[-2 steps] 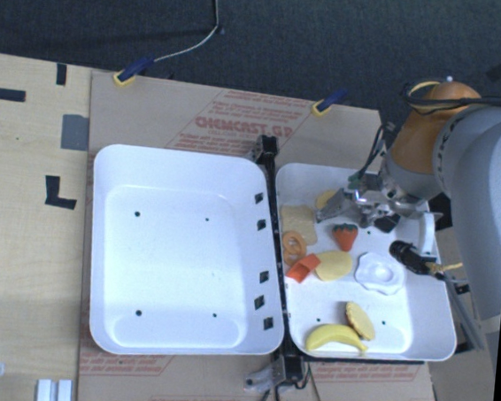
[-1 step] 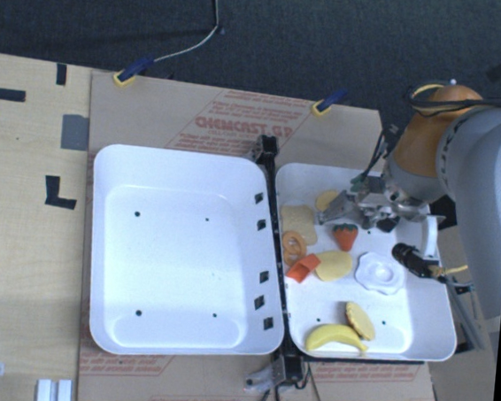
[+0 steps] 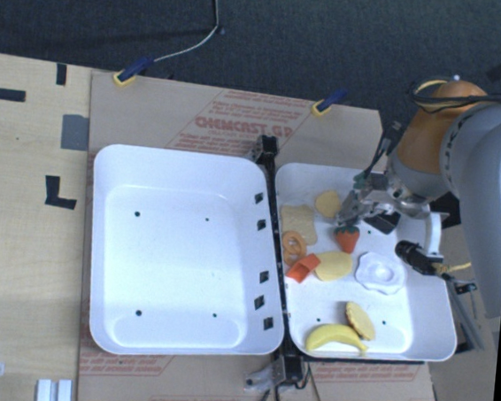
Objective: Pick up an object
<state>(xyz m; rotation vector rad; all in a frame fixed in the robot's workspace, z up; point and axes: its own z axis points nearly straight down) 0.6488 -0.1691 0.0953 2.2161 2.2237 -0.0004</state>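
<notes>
Strawberry (image 3: 347,240), small and red with a dark top, is seen in the upper middle of the right bin (image 3: 422,342), directly under the hand (image 3: 354,217). The hand is lowered over it, tips just above or touching its top; whether the fruit is gripped cannot be told, nor how far the hand is open. Just to the upper left a pale yellow round piece (image 3: 328,203) is found, and to the left a tan slab (image 3: 299,221) with an orange ring (image 3: 294,243) at its lower edge. Below the strawberry a yellow lump (image 3: 333,266) is placed beside an orange-red block (image 3: 302,267). A white fried-egg shape (image 3: 378,274) lies to the right. Near the front wall a banana (image 3: 335,339) is seen, with a round speckled piece (image 3: 361,321) touching it. The left bin (image 3: 105,224) adjoins the right one. Both are carried on brown cardboard (image 3: 232,122) upon the counter (image 3: 6,241). The grey arm (image 3: 485,166) is extended from the right.
</notes>
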